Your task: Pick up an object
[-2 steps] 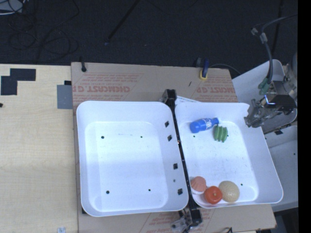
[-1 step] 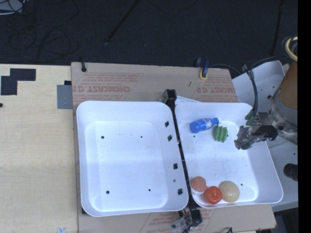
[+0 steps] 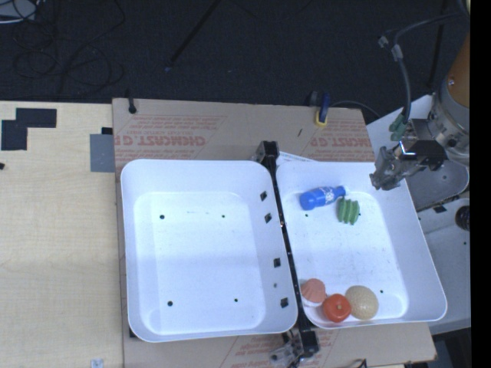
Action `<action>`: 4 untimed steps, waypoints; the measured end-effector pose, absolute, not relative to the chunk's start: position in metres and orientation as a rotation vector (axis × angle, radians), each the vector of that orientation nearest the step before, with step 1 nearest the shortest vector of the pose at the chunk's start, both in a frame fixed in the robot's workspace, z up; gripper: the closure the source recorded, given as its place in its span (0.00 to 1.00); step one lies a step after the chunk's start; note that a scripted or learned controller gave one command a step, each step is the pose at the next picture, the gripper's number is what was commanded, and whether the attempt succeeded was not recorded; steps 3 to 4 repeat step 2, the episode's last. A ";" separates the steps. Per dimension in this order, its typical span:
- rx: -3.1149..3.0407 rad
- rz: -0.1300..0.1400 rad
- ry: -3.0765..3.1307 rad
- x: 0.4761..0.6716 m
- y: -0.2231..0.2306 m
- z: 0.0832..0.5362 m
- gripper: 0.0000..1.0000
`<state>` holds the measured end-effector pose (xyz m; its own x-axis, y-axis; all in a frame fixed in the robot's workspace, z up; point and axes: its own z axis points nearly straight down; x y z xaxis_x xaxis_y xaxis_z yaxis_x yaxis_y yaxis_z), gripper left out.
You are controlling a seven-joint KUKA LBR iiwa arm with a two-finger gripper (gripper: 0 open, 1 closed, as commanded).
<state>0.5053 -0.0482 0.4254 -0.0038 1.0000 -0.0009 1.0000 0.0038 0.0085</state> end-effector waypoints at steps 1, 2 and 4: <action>2.233 -0.013 2.223 0.474 -0.087 0.333 1.00; 2.212 0.009 2.219 0.512 -0.073 0.440 1.00; 2.212 0.009 2.219 0.512 -0.073 0.440 1.00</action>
